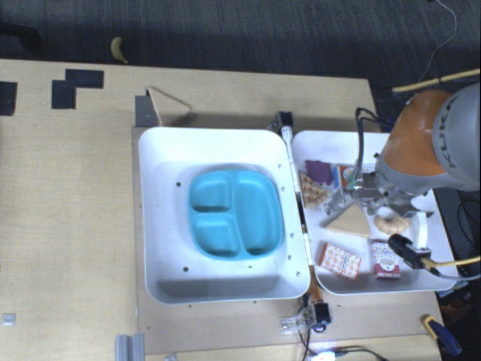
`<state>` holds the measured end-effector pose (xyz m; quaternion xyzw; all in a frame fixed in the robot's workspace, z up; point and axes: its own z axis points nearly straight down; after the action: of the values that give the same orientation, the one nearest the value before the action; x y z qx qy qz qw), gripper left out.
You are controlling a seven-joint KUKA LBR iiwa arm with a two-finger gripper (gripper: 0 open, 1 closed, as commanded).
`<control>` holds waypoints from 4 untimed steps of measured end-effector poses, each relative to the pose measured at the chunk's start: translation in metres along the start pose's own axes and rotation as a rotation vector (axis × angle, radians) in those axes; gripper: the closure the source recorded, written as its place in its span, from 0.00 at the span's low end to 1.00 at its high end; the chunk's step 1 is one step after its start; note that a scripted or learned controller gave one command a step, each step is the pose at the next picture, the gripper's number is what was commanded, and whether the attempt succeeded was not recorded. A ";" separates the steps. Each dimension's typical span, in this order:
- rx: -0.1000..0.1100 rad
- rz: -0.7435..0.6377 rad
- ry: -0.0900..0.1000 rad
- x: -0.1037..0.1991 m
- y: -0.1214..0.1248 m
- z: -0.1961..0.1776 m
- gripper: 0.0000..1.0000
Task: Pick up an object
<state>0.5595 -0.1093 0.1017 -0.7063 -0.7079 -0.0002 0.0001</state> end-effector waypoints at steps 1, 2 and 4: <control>-0.005 -0.001 0.000 0.001 0.002 -0.011 1.00; -0.005 -0.001 0.000 0.001 0.002 -0.011 0.00; -0.013 0.000 -0.002 0.007 -0.047 0.003 1.00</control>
<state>0.5122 -0.1029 0.0985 -0.7063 -0.7079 -0.0043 -0.0053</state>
